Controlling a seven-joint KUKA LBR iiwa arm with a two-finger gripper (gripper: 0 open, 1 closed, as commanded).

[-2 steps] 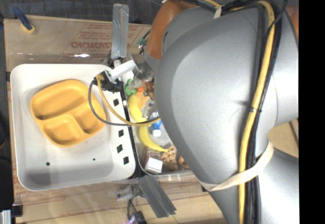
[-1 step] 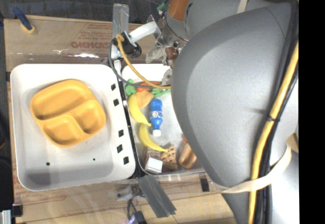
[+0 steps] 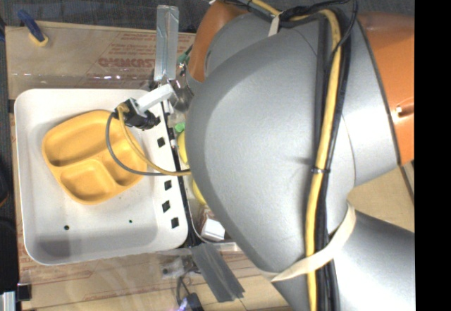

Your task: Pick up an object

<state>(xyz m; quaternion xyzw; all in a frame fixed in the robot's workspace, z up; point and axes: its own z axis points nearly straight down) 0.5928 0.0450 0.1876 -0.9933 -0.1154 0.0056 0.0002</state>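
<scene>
A yellow divided tray [image 3: 88, 154] lies in the left white bin [image 3: 42, 232], towards its far left side. My grey arm [image 3: 282, 133] reaches in from the right and covers nearly all of the right bin. My gripper [image 3: 180, 91] sits low at the divider between the two bins, mostly hidden beneath the arm's body. It is to the right of the yellow tray and apart from it. A sliver of a yellow thing [image 3: 182, 149] peeks out under the arm at the right bin's left edge.
A small white object [image 3: 213, 230] shows at the right bin's near corner under the arm. A metal bar [image 3: 167, 38] stands at the back between the bins. A blue and yellow tool [image 3: 32, 26] lies on the bench, back left.
</scene>
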